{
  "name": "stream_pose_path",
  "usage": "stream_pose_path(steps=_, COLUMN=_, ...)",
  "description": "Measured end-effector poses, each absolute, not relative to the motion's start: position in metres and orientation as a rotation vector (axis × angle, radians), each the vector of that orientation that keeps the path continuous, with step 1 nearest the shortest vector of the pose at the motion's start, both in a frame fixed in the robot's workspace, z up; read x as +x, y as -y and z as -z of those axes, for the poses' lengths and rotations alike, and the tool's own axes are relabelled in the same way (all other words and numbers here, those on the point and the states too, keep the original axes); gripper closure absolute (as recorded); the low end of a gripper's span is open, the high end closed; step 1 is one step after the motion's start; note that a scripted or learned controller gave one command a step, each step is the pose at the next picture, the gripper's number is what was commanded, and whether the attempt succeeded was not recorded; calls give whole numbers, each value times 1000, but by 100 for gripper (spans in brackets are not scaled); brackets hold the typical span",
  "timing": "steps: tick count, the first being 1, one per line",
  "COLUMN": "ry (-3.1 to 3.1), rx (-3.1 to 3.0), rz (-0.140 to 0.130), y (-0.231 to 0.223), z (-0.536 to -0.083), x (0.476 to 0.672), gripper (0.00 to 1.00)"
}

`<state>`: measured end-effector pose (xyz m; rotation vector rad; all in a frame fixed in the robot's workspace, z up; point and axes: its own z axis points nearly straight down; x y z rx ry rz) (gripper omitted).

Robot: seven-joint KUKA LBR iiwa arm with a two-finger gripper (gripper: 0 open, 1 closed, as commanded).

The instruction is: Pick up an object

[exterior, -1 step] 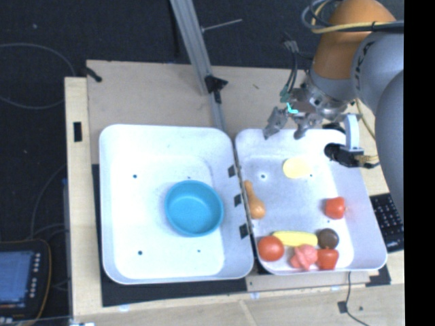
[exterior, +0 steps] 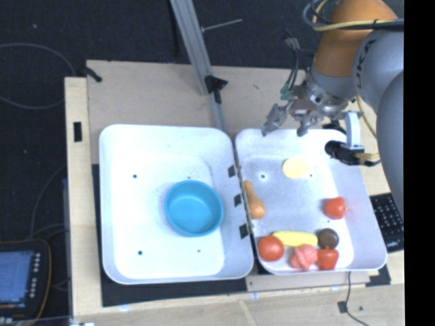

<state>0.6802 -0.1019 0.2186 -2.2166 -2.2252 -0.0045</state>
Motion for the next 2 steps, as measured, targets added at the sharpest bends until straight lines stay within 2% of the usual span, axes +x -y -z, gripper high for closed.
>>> stream_pose_path(steps=1, ry=2225, rx=-2217, rz=-9, y=101, z=-155, x=679, gripper=0)
stream_pose_path(steps=2, ry=2225, rx=-2220, rz=-7, y=103, z=-104, x=679, gripper=0)
